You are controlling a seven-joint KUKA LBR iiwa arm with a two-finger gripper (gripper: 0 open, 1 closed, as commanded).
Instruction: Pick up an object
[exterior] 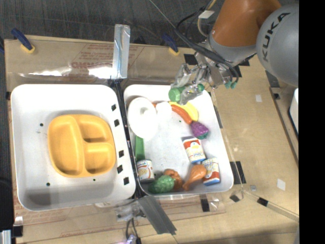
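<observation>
Hovering at the right bin's (218, 121) far rim, the gripper (192, 88) sat over a green toy vegetable (175, 93), probably light, rigid and slippery, best pinched across its middle.

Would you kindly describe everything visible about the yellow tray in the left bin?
The yellow tray looks like smooth moulded plastic, rounded at the corners, with raised dividers splitting it into three compartments: one long one along its left side and two smaller ones on its right. It lies flat and right side up on the floor of the left bin, roughly centred and turned slightly askew to the bin walls. Nothing lies in its compartments, and nothing but the bin floor touches it.
</observation>
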